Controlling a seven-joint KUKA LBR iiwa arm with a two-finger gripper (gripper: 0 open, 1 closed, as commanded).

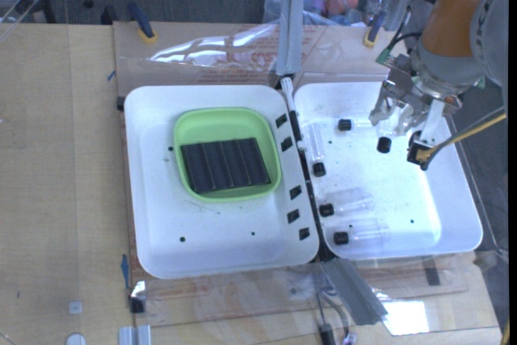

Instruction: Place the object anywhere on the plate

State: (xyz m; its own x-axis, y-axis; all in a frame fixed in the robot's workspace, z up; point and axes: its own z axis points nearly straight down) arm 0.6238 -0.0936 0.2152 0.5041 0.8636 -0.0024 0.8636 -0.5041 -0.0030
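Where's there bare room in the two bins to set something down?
Left bin: the white floor in front of the green plate, and its left strip. Right bin: the near right corner. Crowded: the clear tubes beside the divider, and the area under the hand.

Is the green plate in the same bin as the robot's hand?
No, the green plate sits in the left bin, while the gripper hangs over the right bin.
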